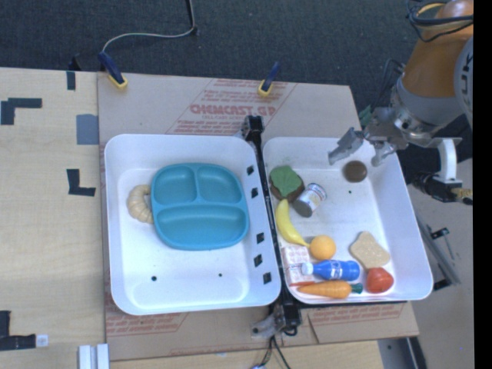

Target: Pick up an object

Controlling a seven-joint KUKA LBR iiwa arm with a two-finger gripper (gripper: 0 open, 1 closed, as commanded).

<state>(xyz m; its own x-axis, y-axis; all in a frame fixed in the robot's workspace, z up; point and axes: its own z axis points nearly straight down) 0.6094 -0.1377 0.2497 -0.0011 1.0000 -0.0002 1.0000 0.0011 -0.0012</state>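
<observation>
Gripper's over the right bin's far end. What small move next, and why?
Probably lower straight down. The gripper hangs with fingers spread just above the brown disc, which lies alone, apart from the can, so a short descent should put the fingers around it.

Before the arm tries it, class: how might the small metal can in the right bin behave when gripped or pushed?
The small metal can lies on its side, so it would probably roll if nudged. Its shiny rounded wall looks slippery. It should feel rigid, not squashy.
</observation>
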